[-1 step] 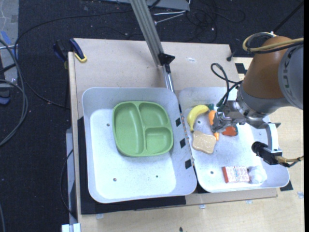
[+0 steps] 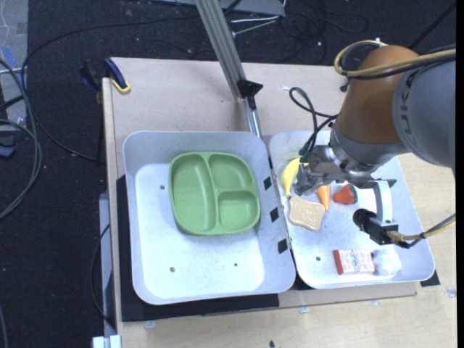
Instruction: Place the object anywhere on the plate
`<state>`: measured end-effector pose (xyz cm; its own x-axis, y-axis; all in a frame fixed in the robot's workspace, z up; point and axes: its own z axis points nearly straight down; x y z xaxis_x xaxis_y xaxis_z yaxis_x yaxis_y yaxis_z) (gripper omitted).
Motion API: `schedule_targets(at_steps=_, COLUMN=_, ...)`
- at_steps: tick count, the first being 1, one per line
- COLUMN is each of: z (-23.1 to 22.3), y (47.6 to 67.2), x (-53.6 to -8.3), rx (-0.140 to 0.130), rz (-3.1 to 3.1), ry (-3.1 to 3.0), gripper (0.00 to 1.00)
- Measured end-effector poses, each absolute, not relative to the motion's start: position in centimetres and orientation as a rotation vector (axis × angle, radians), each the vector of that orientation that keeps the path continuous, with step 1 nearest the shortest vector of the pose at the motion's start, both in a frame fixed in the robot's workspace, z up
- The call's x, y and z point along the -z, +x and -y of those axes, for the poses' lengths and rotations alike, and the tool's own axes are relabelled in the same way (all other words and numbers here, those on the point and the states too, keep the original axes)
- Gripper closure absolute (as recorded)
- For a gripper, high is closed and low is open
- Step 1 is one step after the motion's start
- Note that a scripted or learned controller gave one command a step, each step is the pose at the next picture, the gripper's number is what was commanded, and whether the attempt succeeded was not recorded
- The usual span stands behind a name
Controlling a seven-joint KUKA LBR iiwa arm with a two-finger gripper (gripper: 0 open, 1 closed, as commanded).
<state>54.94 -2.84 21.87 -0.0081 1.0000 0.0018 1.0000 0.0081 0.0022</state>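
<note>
A green plate (image 2: 214,193) with three compartments lies in the left bin (image 2: 203,267). In the right bin (image 2: 326,263) lie a tan slice of toast (image 2: 306,214), a yellow banana (image 2: 290,174), an orange carrot (image 2: 324,196) and a red piece (image 2: 344,193). My gripper (image 2: 316,177) hangs low over the left part of the right bin, right above the banana and carrot. The arm's wrist covers the fingers.
A red-and-white packet (image 2: 354,261) and a pale whitish item (image 2: 387,262) lie near the right bin's front edge. A black part of the gripper mount (image 2: 373,225) sticks out over that bin. A metal pole (image 2: 221,38) slants over the bench's back.
</note>
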Motion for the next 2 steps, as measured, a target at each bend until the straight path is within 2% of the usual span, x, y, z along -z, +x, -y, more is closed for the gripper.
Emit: schedule_targets(at_steps=2, z=-8.0, y=56.6, x=-24.1, rx=-0.004, rz=-2.231, ry=2.212, gripper=1.0)
